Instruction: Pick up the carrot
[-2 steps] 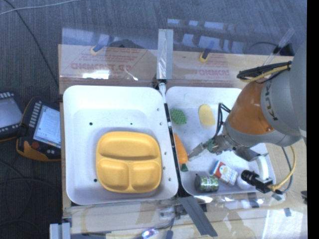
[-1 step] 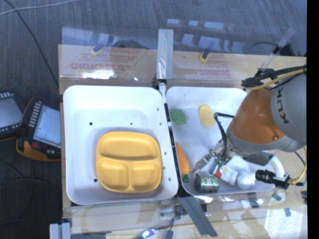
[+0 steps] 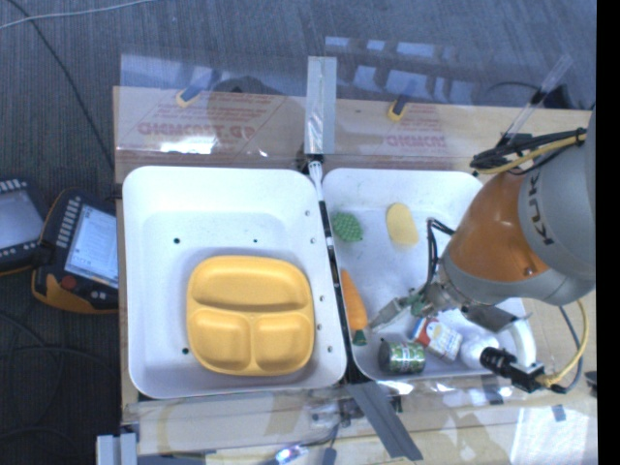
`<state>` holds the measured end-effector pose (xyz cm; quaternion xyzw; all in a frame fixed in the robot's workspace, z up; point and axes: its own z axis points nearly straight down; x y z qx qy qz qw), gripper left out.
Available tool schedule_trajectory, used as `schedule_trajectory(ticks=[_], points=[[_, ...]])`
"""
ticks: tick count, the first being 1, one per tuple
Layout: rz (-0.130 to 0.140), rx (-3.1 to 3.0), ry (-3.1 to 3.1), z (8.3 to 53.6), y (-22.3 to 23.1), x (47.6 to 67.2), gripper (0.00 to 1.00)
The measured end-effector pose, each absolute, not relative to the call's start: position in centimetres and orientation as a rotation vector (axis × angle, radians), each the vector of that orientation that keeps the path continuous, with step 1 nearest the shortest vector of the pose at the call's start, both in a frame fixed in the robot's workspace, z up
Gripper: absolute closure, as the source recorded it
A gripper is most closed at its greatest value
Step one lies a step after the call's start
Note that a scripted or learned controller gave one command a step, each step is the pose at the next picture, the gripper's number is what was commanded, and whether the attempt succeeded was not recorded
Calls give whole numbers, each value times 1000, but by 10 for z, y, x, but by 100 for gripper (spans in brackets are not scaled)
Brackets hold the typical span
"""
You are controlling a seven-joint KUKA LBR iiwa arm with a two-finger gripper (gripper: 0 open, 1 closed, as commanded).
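Note:
The carrot (image 3: 353, 301) is orange with a green end toward the front. It lies along the left wall of the right bin (image 3: 455, 184), next to the divider between the bins. My gripper (image 3: 415, 305) hangs low inside the right bin, a short way right of the carrot and apart from it. The grey arm with its orange band (image 3: 494, 245) comes in from the right and covers much of that bin's right half. Nothing shows held in the gripper.
The right bin also holds a green bumpy piece (image 3: 347, 227), a pale yellow piece (image 3: 402, 224), a green can (image 3: 401, 357) and a white bottle with a red label (image 3: 442, 338) just below the gripper. A yellow divided tray (image 3: 252, 313) lies in the left bin (image 3: 155, 211).

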<state>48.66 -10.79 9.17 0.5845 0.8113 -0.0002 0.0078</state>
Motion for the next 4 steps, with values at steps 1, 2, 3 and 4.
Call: schedule_trajectory(ticks=[1, 2, 3, 4], points=[[4, 1533, 2716, 92, -105, 490, 0], [5, 1035, 2944, 92, -107, 491, 0], [6, 684, 3048, 92, -135, 490, 0], [7, 684, 3048, 92, -135, 490, 0]])
